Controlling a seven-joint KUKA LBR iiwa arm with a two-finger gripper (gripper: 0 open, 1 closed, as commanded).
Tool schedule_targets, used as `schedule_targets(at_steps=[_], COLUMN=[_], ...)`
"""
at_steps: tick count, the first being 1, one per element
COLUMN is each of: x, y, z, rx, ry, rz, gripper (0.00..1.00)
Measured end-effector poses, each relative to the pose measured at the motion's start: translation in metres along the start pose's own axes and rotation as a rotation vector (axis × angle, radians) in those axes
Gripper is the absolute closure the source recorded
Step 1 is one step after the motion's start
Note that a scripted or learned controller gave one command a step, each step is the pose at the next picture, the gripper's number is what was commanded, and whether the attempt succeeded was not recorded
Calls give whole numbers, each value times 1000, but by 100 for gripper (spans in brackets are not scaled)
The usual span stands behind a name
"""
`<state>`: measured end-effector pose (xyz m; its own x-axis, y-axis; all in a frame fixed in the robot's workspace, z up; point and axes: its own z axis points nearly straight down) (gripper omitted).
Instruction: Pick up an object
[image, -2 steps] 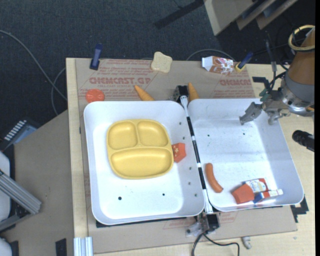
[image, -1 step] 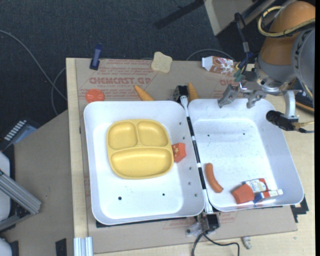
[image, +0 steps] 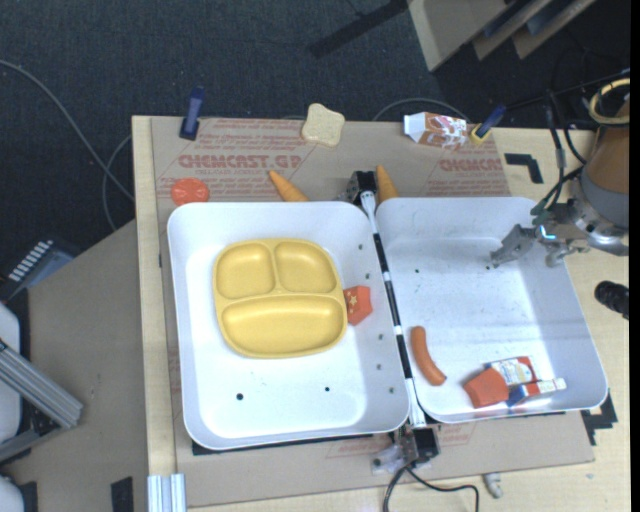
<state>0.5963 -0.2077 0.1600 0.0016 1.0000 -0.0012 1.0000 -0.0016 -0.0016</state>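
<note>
Here's the arm coming in from the right, and the hand (image: 523, 245) hangs over the upper part of the right bin (image: 470, 225), fingers splayed apart and nothing between them, so it is open and empty. Below it, bare white floor; the pickings lie toward the near edge. There's the little orange sausage (image: 428, 356), lying loose at a slant near the bin's left wall, well apart from the hand. Just beside it, toward the near right corner, a red block (image: 484, 388) touching a small carton (image: 523, 374) with red and blue print.

Over in the left bin (image: 200, 300) sits a yellow divided plate (image: 277, 298) with a small red piece (image: 357, 304) just against its right rim. On the counter (image: 240, 150) behind the bins: a slice of toy bread (image: 323, 124), a carrot (image: 286, 186), a red disc (image: 190, 190).

My call, the sausage is the one to go for. It looks light, smooth and rounded, probably a plastic toy, so likely stiff but slippery; it could roll or squirt out of a pinch. Best to close across its narrow width at the middle, fingers square to its long axis. The block and carton are crowded together, a messier grab
</note>
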Motion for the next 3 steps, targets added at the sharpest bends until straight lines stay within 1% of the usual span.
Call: schedule_targets(at_steps=[1, 2, 3], x=[47, 80, 17], y=[55, -60, 71], z=[-13, 73, -20], rx=[-5, 3, -6], ry=[0, 3, -1], rz=[-3, -1, -2], gripper=[0, 0, 0])
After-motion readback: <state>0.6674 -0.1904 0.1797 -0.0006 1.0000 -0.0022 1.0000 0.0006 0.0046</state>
